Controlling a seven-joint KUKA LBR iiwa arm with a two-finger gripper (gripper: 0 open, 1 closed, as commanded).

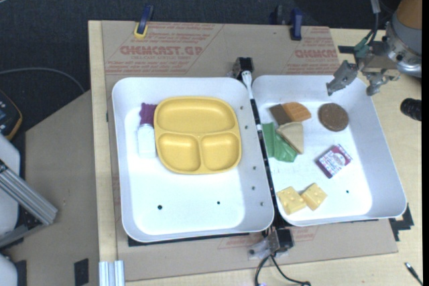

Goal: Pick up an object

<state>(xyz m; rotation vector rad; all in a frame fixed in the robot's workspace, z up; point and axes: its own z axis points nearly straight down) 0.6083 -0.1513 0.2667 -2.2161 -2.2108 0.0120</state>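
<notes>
Gripper (356,80) was positioned above the upper right corner of the right bin (382,144), with its two fingers spread apart and nothing between them. One finger (340,79) angled down and to the left; the other sat near the bin's far right rim. The arm (410,23) entered from the upper right, wrist tilted toward the bins.

Nearest the gripper lay a round brown disc (333,116), flat on the bin floor, just below and left of the fingers; being round, it showed no long axis. To its left lay a brown bread-like piece (295,111), its long axis running roughly left to right, touching a pale wedge (292,137) whose point faced down. A green item (276,144) lay beside the wedge, long axis running from upper left to lower right, close to the bin's left wall. A small purple packet (333,161) sat tilted diagonally near the bin's centre. Two yellow blocks (301,198) lay side by side near the front rim.

Bare floor surrounded the disc on its right and lower sides.

In the left bin (127,164) rested a yellow divided tray (198,134), with a purple and white item (146,127) against its left edge.
</notes>
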